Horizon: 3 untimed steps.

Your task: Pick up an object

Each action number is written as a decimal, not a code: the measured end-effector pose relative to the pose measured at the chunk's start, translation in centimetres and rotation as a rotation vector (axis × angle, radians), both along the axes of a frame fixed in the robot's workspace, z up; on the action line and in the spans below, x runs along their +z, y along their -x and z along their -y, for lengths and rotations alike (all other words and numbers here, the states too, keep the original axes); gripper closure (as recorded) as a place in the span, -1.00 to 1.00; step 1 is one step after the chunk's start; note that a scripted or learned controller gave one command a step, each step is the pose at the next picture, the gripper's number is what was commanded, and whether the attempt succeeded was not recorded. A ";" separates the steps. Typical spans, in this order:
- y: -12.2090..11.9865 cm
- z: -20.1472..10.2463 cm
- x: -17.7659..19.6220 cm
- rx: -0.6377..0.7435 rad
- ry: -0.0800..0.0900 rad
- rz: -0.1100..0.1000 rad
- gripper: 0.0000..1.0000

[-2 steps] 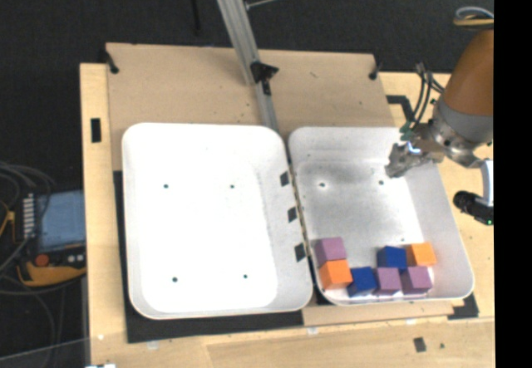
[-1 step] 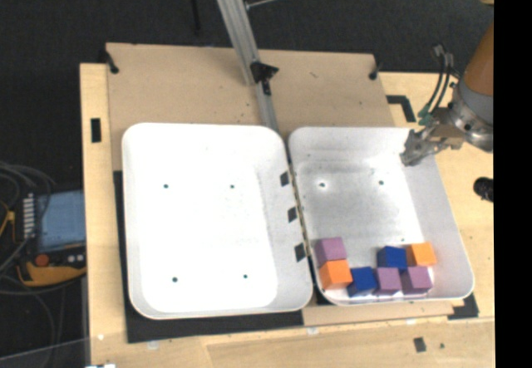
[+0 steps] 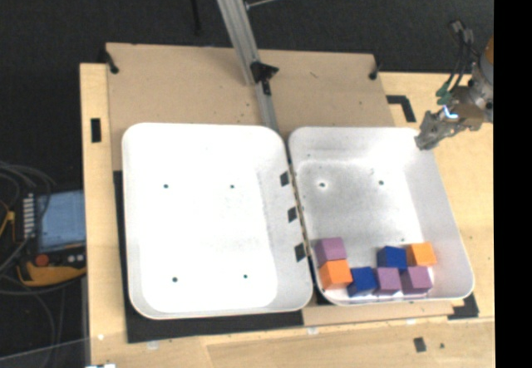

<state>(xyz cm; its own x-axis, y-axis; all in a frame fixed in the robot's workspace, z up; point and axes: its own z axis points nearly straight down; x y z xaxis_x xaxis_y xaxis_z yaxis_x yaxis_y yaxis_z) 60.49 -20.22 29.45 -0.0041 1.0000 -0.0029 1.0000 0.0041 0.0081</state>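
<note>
End effector [image 3: 432,132] is seen at the far right corner of the right bin [image 3: 432,192], just over its rim, well apart from the blocks; whether its fingers are spread or pressed together cannot be told, and nothing is seen between them.

Nearest the camera, along the near wall of the right bin, a cluster of small blocks is gathered. A blue block [image 3: 362,280] is set at the near edge, with an orange block [image 3: 335,272] touching it on the left and a purple block [image 3: 388,279] on its right. Another purple block [image 3: 417,277] lies just beside that one. Slightly farther back, a purple block [image 3: 331,249] is stacked against the orange one, and a blue block [image 3: 391,257] sits next to a second orange block [image 3: 422,253].

Left of the right bin, the left bin [image 3: 208,217] is placed, the two rims touching. Beyond both bins, a metal rail [image 3: 237,26] is angled across the worktop [image 3: 332,80].
</note>
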 end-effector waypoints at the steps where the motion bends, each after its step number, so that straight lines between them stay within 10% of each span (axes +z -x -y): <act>1: 0.7 -5.1 -1.7 0.001 -0.003 -0.008 1.00; 3: 1.3 -15.8 -2.5 0.003 -0.004 -0.008 1.00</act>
<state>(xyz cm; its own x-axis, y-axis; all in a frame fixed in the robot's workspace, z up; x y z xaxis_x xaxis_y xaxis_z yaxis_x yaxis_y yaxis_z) 59.15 -4.42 26.91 -0.0072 1.0000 0.0015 1.0000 0.0072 0.0001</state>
